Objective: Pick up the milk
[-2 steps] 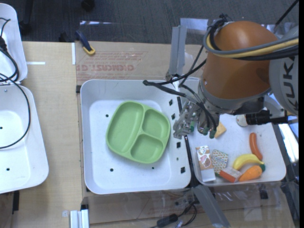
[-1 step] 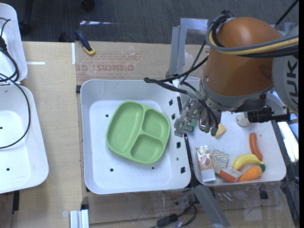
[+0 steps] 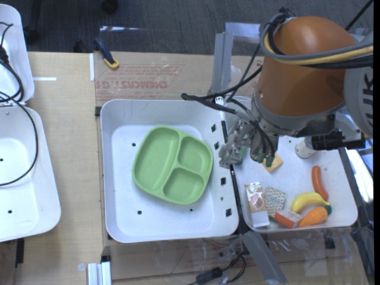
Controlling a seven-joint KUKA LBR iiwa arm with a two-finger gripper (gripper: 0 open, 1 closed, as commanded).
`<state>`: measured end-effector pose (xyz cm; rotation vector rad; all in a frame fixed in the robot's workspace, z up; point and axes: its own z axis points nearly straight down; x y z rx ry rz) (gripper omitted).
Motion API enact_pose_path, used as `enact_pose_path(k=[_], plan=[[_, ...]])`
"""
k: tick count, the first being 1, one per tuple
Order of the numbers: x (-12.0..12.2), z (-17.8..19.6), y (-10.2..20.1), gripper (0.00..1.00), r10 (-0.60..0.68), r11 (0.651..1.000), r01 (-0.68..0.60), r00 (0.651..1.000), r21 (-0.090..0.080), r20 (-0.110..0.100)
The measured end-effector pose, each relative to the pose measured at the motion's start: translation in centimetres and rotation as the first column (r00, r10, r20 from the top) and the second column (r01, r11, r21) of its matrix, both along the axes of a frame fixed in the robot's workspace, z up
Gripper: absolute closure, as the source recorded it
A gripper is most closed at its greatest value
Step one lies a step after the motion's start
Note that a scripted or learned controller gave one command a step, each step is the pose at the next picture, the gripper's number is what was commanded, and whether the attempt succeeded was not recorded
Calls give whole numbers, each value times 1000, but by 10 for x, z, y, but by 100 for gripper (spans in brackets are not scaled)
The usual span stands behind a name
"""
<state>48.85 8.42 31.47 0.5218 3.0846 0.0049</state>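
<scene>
The milk (image 3: 256, 203) is a small white carton with a reddish printed face, lying near the front left corner of the right bin (image 3: 349, 186). My gripper (image 3: 243, 152) hangs over the wall between the two bins, behind the carton and well above it. Its fingers (image 3: 229, 154) stand open with nothing between them. The big orange band of the arm (image 3: 303, 61) hides the back of the right bin.
A green divided plate (image 3: 173, 165) lies in the left bin (image 3: 119, 218). Around the milk in the right bin are a patterned packet (image 3: 275, 199), a banana (image 3: 309, 200), a carrot (image 3: 313, 216), a red sausage (image 3: 319, 181) and a yellow wedge (image 3: 274, 162).
</scene>
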Motion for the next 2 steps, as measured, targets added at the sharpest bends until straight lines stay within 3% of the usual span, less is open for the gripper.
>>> enact_pose_path(k=[1,2], plan=[[1,9,0,100,1,1000,-1,1000,0,2],[-6,-31,42,100,95,996,-95,995,-2,-15]])
